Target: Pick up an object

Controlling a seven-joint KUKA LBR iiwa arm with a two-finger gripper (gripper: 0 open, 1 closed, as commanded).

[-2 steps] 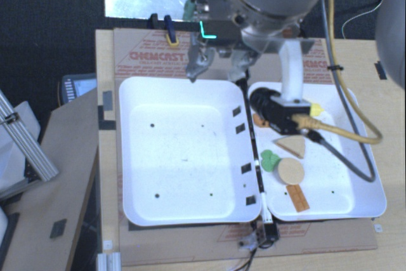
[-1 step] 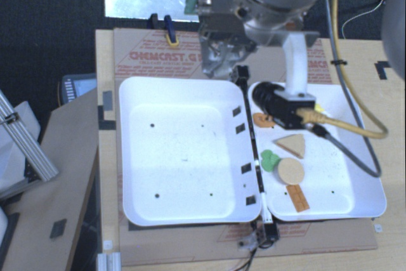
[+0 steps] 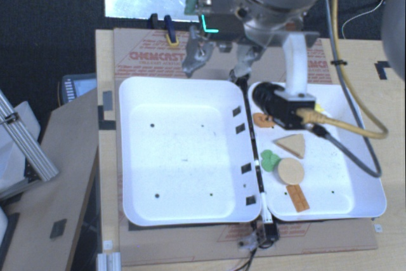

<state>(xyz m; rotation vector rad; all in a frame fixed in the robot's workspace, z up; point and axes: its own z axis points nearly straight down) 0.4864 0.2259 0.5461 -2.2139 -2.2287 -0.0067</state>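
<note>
The gripper (image 3: 219,60) hangs above the far edge of the bench, over the printed cardboard sheet (image 3: 158,54) just beyond the left white bin (image 3: 136,136), and its two metal fingers (image 3: 195,59) stand apart with nothing between them. The things that could be picked all lie in the right white bin (image 3: 355,187), well apart from those fingers and on the other side of the divider where the two bins meet. Taking that divider as the landmark: a green round piece (image 3: 270,160) sits just beside it, about halfway down its length; a tan disc (image 3: 291,171) touches the green piece on the side away from the divider; a tan wedge (image 3: 292,145) lies just beyond the disc, farther up the bin; an orange-brown strip (image 3: 298,198) lies near the disc toward the near end of the divider; and a small orange piece (image 3: 261,119) sits close to the divider's far half, partly hidden under a black camera unit (image 3: 282,106) mounted on a white bracket (image 3: 295,66). A yellow cable (image 3: 349,127) and a grey cable (image 3: 361,158) run from that unit across the right bin, away from the divider.
</note>
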